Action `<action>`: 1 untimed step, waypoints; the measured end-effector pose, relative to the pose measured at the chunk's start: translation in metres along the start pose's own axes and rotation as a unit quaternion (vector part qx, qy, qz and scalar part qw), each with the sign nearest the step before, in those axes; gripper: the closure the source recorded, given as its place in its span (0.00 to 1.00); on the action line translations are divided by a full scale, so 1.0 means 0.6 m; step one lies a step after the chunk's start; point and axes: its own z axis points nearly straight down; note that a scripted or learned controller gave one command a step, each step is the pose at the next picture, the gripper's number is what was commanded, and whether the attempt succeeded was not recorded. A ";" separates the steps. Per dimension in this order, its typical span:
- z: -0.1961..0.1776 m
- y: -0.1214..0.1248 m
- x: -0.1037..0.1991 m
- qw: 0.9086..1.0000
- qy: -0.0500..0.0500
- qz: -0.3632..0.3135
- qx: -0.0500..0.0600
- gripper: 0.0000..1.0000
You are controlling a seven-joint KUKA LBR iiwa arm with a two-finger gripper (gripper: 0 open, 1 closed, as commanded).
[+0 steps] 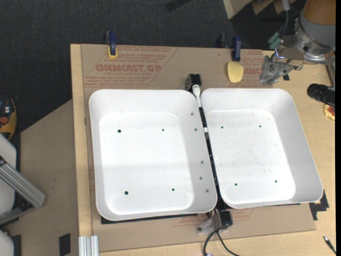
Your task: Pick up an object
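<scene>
**End effector hangs beside a yellow piece, beyond the bins**

Nearest the camera, a black clip with trailing cable [219, 221] sits at the bench's [80, 143] front edge, far from the end effector [271, 72] and at the seam between the two bins.

The one loose object, a small, pale yellow, rounded piece [235, 71], lies on the flat brown printed board just beside the end effector, on its picture-left side and apart from it. It is outside the bins, just past the right bin's [298, 143] far rim.

The end effector is metallic grey; whether it is released or clenched cannot be told. It hangs above the board behind the right bin's far corner. The grey arm with its orange band [322, 7] comes down steeply from the upper right.

Both bins are smooth, shallow and white with rounded corners; the left bin [98, 143] lies well away. A blue clamp [236, 47] grips the board's back edge behind the yellow piece.
</scene>
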 end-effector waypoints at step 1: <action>0.132 0.020 0.140 1.000 0.002 -0.004 0.005 1.00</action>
